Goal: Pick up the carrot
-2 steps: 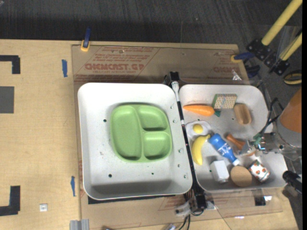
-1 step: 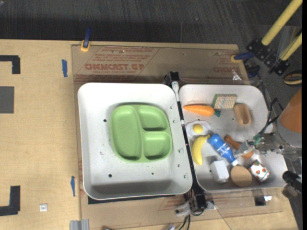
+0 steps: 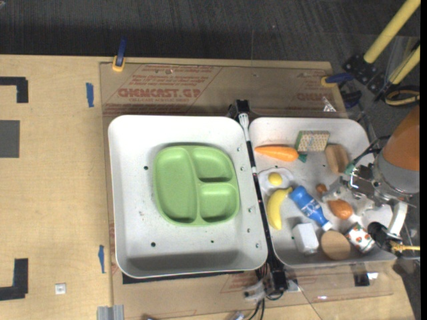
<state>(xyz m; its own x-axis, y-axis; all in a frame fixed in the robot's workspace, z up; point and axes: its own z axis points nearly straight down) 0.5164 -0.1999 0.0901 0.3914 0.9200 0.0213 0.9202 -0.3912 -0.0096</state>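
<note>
The carrot [image 3: 276, 153] lies across the right bin [image 3: 292, 127], its thin tip toward the green tray [image 3: 195, 183]. The gripper [image 3: 363, 193] is right of the carrot; I cannot tell its state.

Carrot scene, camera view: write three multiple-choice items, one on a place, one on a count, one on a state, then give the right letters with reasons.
1. Where does the carrot lie?
A. in the right bin's far part
B. on the green plate
C. on the bench outside the bins

2. How many compartments has the green plate?
A. two
B. three
C. five

3. How does the carrot stand to the arm?
A. lifted
B. pinned under the wrist
C. lying apart from it

Answers: 1 A, it lies by the right bin far wall, beside the sponge. 2 B, one long and two small wells. 3 C, it rests in the bin, the arm off to the right.
</note>
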